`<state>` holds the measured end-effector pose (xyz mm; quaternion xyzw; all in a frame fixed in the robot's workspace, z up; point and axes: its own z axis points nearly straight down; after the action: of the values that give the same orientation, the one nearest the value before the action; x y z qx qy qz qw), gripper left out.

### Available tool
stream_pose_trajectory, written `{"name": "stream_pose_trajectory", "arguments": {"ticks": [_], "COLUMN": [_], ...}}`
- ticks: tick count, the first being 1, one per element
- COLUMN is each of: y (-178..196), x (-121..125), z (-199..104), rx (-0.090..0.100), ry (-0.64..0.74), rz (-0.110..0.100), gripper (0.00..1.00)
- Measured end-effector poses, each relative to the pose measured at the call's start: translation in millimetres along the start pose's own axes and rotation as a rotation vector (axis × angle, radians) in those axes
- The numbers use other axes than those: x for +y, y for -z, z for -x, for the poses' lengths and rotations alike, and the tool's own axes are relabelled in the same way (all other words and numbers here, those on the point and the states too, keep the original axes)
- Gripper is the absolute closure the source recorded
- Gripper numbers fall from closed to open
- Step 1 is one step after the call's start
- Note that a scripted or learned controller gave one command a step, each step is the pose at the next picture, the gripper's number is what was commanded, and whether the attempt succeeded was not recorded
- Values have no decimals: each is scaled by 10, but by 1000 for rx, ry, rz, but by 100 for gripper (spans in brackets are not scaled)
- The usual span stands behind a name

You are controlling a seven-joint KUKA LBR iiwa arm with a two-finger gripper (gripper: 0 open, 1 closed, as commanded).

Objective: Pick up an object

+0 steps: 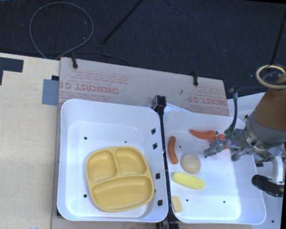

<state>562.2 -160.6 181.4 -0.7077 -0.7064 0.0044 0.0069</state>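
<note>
- A small pale yellow block [177, 204] lies nearest, at the front left corner of the right bin [234, 210], just beside the divider.
- The yellow divided tray [119, 179] sits in the left bin [78, 130], turned a little askew.
- The corn cob [188, 181] lies in the right bin, long axis running left to right, its right end tipped slightly toward the front.
- A round beige ball [190, 163] rests just behind the corn, nearly touching it.
- The sausage [173, 149] lies close to the divider, long axis running front to back.
- The orange carrot [202, 134] lies farthest back, long axis left to right, its right end beside the claw.
- The claw [226, 148] hangs over the right bin near the carrot; its fingers are small and blurred, so whether they are apart or together cannot be told, and nothing is seen between them.
</note>
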Motion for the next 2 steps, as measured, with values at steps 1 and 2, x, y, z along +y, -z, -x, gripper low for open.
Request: {"name": "stream_pose_trajectory", "arguments": {"ticks": [1, 2], "y": [69, -427], "x": [30, -67], "z": [1, -21], "rx": [-2, -1], "ry": [2, 2], "rz": [12, 8], "gripper": [0, 0]}}
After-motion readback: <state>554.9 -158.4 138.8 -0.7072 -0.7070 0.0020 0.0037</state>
